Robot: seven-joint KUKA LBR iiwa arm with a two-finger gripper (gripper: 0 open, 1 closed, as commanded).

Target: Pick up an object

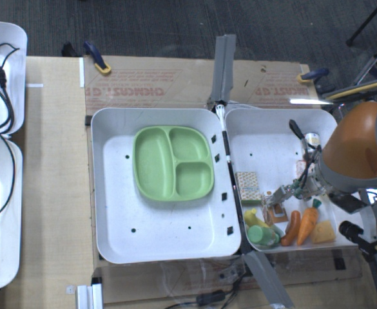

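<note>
I see the gripper low in the right bin over the toy carrot; can't tell its fingers' state

Green divided plate lies in left bin. Beyond the bin: cardboard sheet on surface, blue-yellow clamp at the sheet's left corner.

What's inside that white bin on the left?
The left bin holds a green plate with three compartments, lying flat toward the back. The compartments look bare. Whatever lies under the plate is covered, so I cannot tell.
</note>
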